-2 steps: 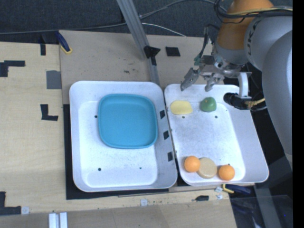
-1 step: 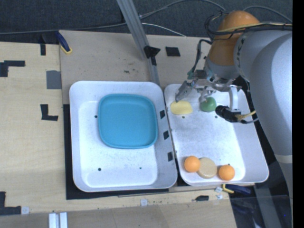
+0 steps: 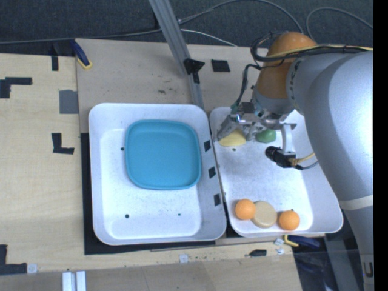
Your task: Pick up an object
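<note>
My claw sits upper right of centre, above a yellow thing and green thing; its grip I cannot tell. No readable writing.

Teal plate in the left bin; arm over the right bin, near yellow object.

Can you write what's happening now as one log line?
gripper: low in right bin, far end | yellow object: beside it | grasp: unconfirmed
</note>
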{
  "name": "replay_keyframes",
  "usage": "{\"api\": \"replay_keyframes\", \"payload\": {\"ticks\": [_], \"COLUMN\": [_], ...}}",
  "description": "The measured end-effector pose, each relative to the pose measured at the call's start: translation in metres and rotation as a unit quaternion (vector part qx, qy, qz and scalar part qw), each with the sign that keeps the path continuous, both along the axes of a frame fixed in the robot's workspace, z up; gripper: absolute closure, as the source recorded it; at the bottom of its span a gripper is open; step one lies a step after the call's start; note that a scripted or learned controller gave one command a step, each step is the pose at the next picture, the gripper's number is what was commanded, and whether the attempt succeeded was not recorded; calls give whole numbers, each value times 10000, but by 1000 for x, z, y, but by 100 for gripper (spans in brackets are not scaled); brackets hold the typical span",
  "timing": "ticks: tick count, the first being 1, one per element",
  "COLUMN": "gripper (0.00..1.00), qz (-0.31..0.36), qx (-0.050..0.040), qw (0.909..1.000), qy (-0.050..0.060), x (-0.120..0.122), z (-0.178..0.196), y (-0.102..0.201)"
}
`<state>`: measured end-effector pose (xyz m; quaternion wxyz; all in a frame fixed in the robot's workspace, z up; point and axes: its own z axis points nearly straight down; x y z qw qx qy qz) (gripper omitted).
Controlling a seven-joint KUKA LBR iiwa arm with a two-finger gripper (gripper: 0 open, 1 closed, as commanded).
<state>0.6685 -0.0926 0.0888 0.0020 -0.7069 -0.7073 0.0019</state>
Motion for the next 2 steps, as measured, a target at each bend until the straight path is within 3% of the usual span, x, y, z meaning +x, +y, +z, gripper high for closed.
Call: {"api": "replay_keyframes", "payload": {"ticks": [1, 2], "gripper": [100, 100], "qz": [2, 0], "qx": [-11, -3], "qw": [10000, 10000], "qy": [-48, -45], "x": [3, 3], "z": [16, 64], "y": [-1, -9]}}
